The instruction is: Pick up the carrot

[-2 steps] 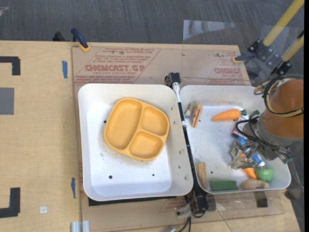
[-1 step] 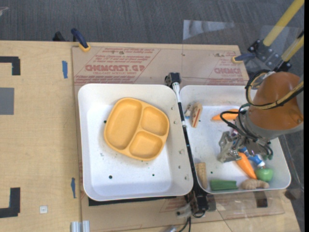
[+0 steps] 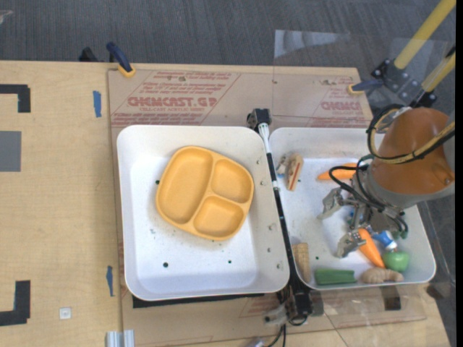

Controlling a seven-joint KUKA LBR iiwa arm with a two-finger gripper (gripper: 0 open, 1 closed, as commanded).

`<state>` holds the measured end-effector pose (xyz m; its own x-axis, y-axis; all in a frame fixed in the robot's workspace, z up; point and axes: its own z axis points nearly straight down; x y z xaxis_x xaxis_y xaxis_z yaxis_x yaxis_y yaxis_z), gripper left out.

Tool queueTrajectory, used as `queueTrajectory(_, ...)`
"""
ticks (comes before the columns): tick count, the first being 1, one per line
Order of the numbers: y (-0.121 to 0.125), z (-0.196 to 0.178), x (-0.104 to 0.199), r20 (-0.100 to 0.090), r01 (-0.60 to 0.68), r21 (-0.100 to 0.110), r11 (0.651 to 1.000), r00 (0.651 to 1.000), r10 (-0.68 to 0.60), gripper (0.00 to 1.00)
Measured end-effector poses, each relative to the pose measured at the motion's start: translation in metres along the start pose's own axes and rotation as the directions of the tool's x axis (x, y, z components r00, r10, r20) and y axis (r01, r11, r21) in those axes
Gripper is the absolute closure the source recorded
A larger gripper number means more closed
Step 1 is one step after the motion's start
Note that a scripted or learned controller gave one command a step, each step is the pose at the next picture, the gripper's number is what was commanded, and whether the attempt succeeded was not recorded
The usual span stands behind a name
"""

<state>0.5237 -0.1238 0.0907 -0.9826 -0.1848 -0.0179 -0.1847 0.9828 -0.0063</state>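
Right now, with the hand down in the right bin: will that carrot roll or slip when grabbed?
Probably rigid: the carrot looks like smooth moulded plastic, so likely light and somewhat slippery. Its tapered round shape may roll or pivot, though the green piece and other toys crowd it.

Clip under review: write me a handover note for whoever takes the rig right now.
Claw: down in the right bin, over the clutter near its front right corner; grip state unclear.
Carrot: lying in that bin just below the claw, beside a green piece and a tan piece.
Yellow tray: in the left bin.
Done: approach.
Left: grasp the carrot and lift it.
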Motion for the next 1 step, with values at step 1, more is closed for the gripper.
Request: queueTrajectory(1,-0.0235,-0.0002,0.0357,-0.003,0.045,-0.002,0.999,0.999,-0.045,0.00)
